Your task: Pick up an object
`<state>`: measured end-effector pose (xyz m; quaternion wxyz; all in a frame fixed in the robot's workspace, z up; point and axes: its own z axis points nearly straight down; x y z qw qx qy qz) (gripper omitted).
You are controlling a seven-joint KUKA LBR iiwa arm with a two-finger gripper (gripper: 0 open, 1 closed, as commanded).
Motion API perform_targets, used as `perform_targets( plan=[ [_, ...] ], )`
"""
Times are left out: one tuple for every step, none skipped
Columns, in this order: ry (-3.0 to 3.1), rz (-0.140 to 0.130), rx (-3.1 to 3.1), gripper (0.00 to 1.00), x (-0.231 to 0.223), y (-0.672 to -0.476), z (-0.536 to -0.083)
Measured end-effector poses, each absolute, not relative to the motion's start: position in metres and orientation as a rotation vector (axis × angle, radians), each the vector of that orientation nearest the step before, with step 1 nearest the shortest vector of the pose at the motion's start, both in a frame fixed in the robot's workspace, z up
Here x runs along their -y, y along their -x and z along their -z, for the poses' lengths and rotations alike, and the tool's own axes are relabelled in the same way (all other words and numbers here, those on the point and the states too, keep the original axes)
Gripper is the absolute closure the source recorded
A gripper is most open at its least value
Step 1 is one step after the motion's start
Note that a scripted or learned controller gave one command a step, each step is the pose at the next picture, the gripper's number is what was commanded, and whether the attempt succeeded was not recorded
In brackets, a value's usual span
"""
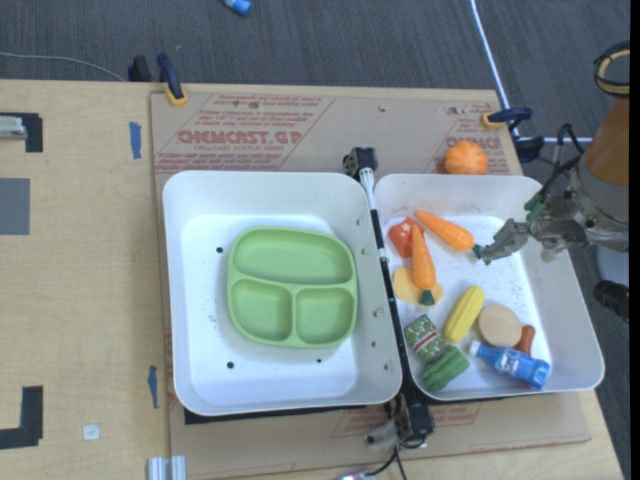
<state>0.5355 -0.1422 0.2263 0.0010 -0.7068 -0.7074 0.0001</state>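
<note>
— What sits at centre left?
— A green divided plate (292, 286) in the left bin (190, 208).
— And at right?
— The pincer (494, 249) hovers over the right bin (570, 298), just beside a carrot (446, 231).

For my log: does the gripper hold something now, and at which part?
Nothing is held. The gripper hangs above the right bin, near a carrot.

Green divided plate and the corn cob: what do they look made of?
Green divided plate: likely moulded plastic, matte, with an even pale green colour and soft rounded ridges. Corn cob: probably plastic toy food, uniform yellow with a slight sheen; too small to be sure.
</note>
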Motion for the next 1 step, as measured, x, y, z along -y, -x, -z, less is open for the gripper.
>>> perform_targets(
  plan=[
    [2.218,-0.002,2.221,0.0,0.1089,-0.5864,-0.1509]
  ],
)
